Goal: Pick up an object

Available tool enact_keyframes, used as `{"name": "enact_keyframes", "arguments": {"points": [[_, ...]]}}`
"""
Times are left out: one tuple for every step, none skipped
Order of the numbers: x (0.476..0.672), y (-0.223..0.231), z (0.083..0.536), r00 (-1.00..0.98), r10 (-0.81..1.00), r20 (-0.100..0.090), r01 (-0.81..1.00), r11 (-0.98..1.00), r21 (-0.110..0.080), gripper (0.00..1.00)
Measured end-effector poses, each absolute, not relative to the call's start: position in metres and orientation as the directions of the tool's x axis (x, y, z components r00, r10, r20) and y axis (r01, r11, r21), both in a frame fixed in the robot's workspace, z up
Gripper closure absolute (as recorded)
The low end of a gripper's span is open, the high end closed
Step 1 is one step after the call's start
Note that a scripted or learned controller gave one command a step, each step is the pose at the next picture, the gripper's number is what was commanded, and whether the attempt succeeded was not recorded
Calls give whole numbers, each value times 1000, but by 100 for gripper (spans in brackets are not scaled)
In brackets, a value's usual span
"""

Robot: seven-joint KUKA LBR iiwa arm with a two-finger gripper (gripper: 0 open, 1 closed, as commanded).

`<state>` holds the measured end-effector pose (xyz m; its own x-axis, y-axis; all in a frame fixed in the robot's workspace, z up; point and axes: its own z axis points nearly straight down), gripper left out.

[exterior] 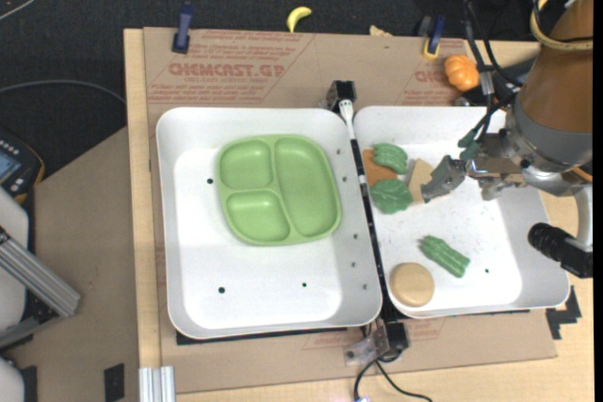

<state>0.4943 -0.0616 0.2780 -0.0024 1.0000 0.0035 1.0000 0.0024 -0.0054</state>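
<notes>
The arm [563,99] came in as a thick rounded body, its upper part a warm orange-brown band and the section below it smooth pale grey. A yellowish cable looped over the top of the orange part, and thin black cables ran down its left side toward the wrist. Below the grey section sat a cluster of silvery metal fittings. The gripper [443,179] was dark grey, with short, angular fingers [435,186]. A black cylindrical piece [558,245] jutted out beneath the wrist.
</notes>
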Motion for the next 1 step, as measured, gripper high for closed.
{"name": "enact_keyframes", "arguments": {"points": [[480, 21, 408, -12, 1000, 3, 1000, 12, 16, 0]]}}
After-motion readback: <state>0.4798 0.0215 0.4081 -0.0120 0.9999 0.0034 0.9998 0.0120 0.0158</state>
